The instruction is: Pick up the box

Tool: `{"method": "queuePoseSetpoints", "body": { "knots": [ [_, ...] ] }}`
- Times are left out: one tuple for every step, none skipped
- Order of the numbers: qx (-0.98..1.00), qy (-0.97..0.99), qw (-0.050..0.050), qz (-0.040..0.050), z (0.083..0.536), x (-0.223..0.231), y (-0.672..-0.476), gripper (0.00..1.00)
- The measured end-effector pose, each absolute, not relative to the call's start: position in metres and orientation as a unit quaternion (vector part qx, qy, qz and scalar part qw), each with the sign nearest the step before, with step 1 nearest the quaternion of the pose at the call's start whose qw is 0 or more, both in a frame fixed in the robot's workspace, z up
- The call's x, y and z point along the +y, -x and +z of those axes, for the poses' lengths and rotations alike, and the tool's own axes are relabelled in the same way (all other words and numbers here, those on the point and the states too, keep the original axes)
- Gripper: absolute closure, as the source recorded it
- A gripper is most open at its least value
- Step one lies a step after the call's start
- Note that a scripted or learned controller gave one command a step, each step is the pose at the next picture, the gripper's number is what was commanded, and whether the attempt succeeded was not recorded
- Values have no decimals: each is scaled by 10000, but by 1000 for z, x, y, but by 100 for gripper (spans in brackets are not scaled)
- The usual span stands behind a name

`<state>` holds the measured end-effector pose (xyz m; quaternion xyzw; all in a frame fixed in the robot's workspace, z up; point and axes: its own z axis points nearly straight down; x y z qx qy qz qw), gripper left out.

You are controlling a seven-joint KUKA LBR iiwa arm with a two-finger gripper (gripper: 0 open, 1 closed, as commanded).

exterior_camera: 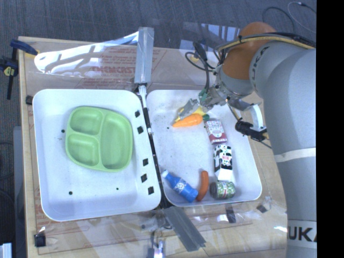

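On the right side of the frame the big grey arm [279, 95] reaches in, smooth and round like a pipe, with an orange band near its wrist. Its gripper [207, 97] sits at the top of the right bin [244, 144], just above the carrot, and I cannot tell what it is doing because it is small and mixed up with wires. To do this step well, I think the arm should move down the frame a little, past the carrot, and come straight down over the box so it squeezes the two long sides. It should stay away from the carrot and the carton so they do not get bumped. The left bin [48, 144] is white, shallow and hard, and holds a green plate [99, 138] with three dips, shiny like plastic. The right bin has little things. A milk carton [223, 163] with black cow spots lies flat, tall and square-edged. The box [215, 131] is small, flat and red and white, lying in the upper middle of the right bin, just above the carton. A blue bottle [180, 186] lies near the bottom edge, beside a thin sausage [203, 184] and a round green can [226, 188]. The orange carrot [188, 121] is pointed and smooth.
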<state>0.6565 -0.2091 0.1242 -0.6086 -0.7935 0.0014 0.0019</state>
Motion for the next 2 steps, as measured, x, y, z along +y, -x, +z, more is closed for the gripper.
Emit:
{"method": "queuePoseSetpoints", "body": {
  "knots": [
    [-8202, 5721, -7, 4, 206, -209, -630, 0],
    [-8198, 5727, 9, 11, 156, -208, -636, 0]
  ]
}}
